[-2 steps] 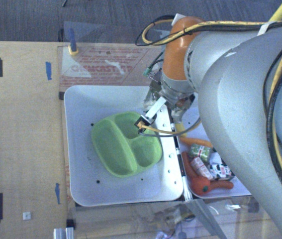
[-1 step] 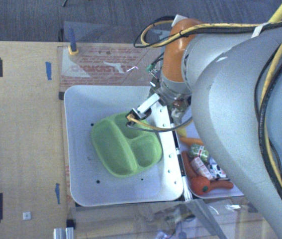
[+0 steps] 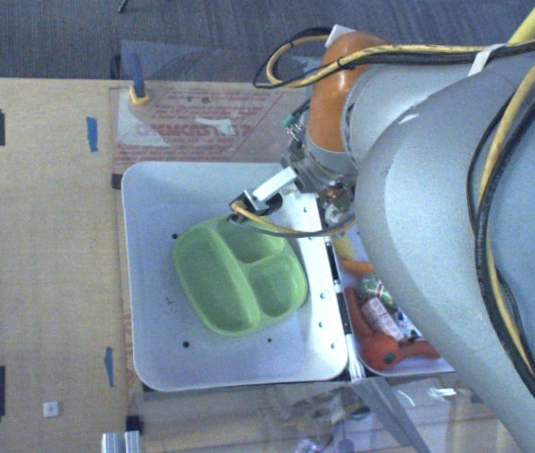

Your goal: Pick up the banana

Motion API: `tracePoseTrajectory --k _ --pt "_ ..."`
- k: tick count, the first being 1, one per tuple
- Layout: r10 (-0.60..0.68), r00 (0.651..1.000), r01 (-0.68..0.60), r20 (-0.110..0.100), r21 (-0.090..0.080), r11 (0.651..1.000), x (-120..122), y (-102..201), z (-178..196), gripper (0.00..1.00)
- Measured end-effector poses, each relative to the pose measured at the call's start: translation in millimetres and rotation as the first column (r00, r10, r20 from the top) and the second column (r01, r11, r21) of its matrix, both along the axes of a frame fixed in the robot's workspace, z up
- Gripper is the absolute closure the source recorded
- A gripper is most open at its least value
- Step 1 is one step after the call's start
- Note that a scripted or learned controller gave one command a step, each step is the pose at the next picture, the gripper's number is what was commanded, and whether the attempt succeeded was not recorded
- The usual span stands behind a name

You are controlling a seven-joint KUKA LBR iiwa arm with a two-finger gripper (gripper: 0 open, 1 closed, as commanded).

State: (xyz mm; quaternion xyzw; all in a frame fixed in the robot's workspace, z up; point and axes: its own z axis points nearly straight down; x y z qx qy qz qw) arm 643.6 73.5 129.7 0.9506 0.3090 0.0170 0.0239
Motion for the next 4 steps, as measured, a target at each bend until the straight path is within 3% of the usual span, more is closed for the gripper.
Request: tracePoseTrajectory --k 4 --pt "-0.060 0.998 0.060 0.004 -0.001 0.998 -0.6 0.8 0.4 0.00"
